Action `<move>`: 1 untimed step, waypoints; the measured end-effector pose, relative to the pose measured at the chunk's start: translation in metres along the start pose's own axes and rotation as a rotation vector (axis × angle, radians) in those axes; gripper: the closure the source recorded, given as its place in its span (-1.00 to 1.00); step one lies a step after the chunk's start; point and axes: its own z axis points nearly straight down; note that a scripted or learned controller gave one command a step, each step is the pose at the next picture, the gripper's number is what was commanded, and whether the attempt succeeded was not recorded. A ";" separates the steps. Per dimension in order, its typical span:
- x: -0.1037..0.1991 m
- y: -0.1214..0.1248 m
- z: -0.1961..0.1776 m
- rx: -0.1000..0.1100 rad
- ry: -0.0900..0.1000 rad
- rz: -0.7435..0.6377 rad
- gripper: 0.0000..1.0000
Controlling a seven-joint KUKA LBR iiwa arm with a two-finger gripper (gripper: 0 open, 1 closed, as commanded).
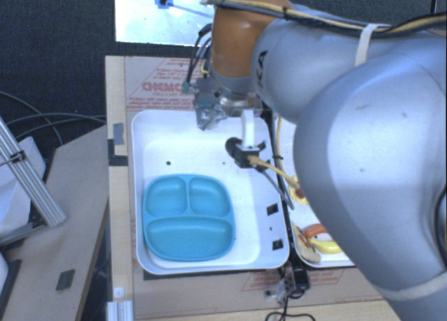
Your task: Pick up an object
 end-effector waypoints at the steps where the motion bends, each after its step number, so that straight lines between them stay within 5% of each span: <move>1: 0.059 0.008 0.024 0.004 0.000 0.000 1.00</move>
